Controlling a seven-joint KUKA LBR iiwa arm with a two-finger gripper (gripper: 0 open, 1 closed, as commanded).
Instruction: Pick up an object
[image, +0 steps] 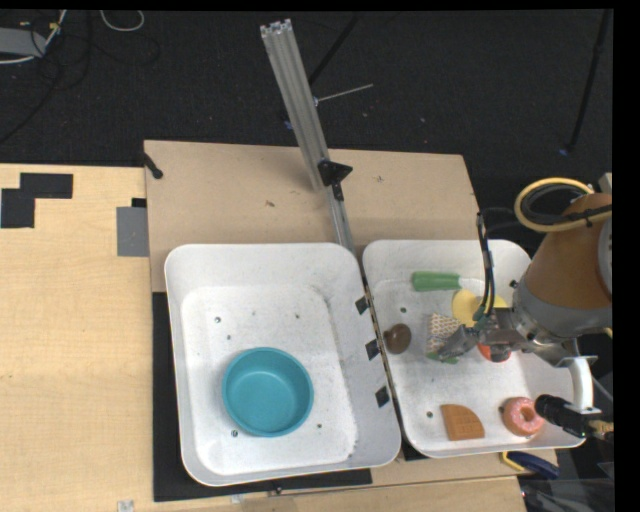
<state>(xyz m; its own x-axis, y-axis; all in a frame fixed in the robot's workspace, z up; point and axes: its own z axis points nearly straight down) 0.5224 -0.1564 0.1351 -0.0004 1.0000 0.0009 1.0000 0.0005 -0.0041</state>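
hand (462, 342) low in right bin (420, 440), open or closed: cannot tell | nearest object: mesh-patterned piece (441, 327) at bin centre, at its 12 o'clock a green block (435, 282) | likely light, stiff; grip across the narrow sides

- My arm (560, 275): grey, with an orange band above the wrist.
- Two bins, left (200, 280) and right (400, 262): white, the left speckled with dark flecks.
- Bowl (267, 390): teal blue.
- Block (435, 282): green.
- Ball (398, 338): dark brown.
- Wedge (462, 422): orange-tan.
- Doughnut (521, 416): pink.
- Rounded piece (466, 305): yellow.
- Counter (70, 330): pale wood, marked with black and grey squares.
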